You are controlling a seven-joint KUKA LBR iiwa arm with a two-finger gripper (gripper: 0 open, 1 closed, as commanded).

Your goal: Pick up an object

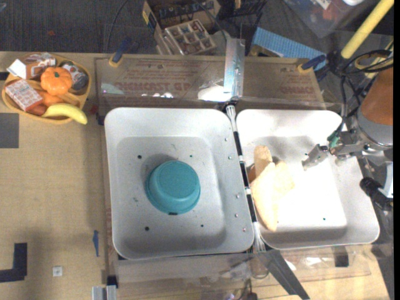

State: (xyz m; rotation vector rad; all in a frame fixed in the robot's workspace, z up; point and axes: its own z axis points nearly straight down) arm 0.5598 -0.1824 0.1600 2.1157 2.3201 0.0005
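On the tan worktop (50,199), a teal bowl (174,187) sits upturned mid left bin (119,167); pale bread pieces (270,189) hug the right bin's (356,227) left wall. The hand (312,157), grip unclear, hovers beside them. Fruit dish (44,86) at far-left corner; crates beyond

Grey arm (375,133), orange band, metal tool (314,157)

A teal bowl (174,187) sits upside down in the left white bin (125,130). The right white bin (325,120) holds a pale yellow cloth (272,192) and a tan block (262,157). Far left, a yellow dish (15,99) carries an orange pumpkin (56,80) and a yellow banana (65,112).
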